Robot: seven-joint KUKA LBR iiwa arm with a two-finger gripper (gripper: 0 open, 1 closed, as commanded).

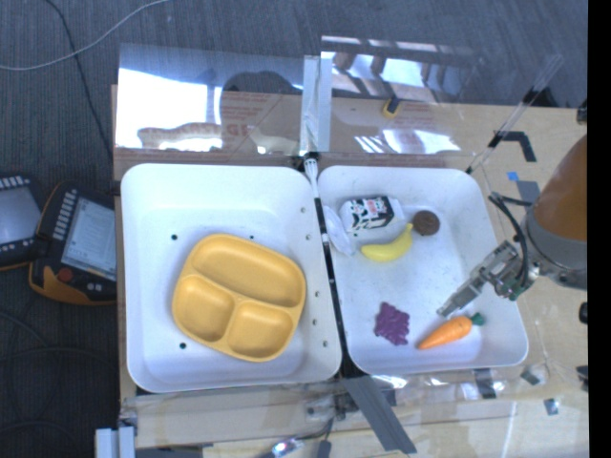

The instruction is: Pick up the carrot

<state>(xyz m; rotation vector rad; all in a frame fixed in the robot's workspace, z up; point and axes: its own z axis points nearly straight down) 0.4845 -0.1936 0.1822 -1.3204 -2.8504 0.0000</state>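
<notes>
- Left bin (153, 198) held a yellow divided plate (239, 296), three compartments, lying flat and a little toward the near side. Not part of this task.
- Right bin (477, 208) held five items. Far-left area: a small black-and-white carton (368, 214), with a banana (389, 246) just near of it and a brown round item (426, 223) touching the banana's right tip.
- Near side of the right bin: purple grape bunch (391, 322), and just right of it the carrot (445, 332), lying flat, pointed tip toward the left, green top toward the right.
- Gripper (456, 303) sat just above the carrot on its far-right side, fingers slanting down and left. They looked narrowly set with nothing between them; carrot not gripped.
- Judged step: approach, pre-grasp. Pick not yet made.
- Next move, as judged: fingers need to widen, straddle the carrot across its thicker orange body, then descend and close. Grapes lay close on the left; the bin's near wall was close too, so little room for error.
</notes>
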